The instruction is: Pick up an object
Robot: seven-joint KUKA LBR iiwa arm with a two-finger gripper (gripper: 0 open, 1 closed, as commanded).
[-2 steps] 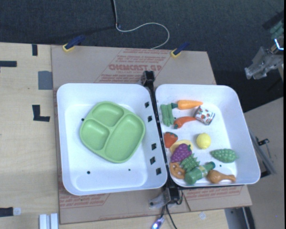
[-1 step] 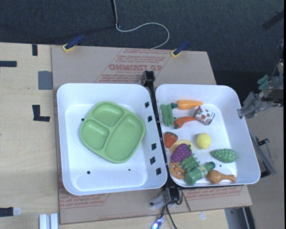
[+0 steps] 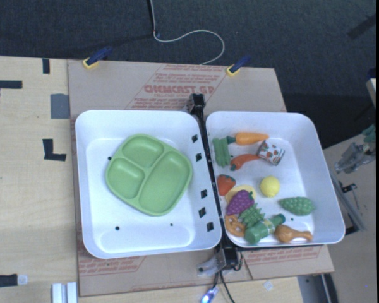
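1. We see a pale wooden counter [image 3: 25, 188] with black tape marks along its left part.
2. We see a brown cardboard sheet [image 3: 177, 87] with red lettering lying flat on it, clipped at its far edge by two yellow-and-blue clamps [image 3: 98, 56].
3. We see two shallow white bins on the cardboard, the left bin [image 3: 88, 169] and right bin [image 3: 316, 163] touching along their inner walls.

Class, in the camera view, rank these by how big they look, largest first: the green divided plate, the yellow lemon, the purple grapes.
1. Green divided plate, by far the largest.
2. Purple grapes.
3. Yellow lemon, slightly smaller than the grapes.
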